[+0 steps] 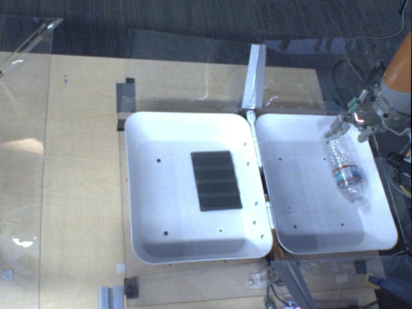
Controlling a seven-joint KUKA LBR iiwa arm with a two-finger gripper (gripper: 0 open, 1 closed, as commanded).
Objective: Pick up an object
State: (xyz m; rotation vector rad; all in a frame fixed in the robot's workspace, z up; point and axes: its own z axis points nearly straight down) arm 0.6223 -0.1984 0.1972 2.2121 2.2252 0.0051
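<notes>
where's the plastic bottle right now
The clear plastic bottle lies in the right-hand white bin, near its far right side, just below the gripper. The dark ridged block sits apart in the left bin.

A clear plastic bottle [344, 167] lies on its side in the right bin [309, 237], toward that bin's two o'clock corner. It looks crumpled and see-through, with a band of label showing blue and a touch of red near its lower end. Its long axis runs from about eleven o'clock down to five o'clock, the narrower end pointing up toward the bin's far rim.

A dark ridged rectangular pad [216, 180] lies flat near the middle of the left bin [148, 237]. It is almost black, crossed by parallel grooves, and its long side runs roughly twelve to six o'clock, tilted slightly.
</notes>
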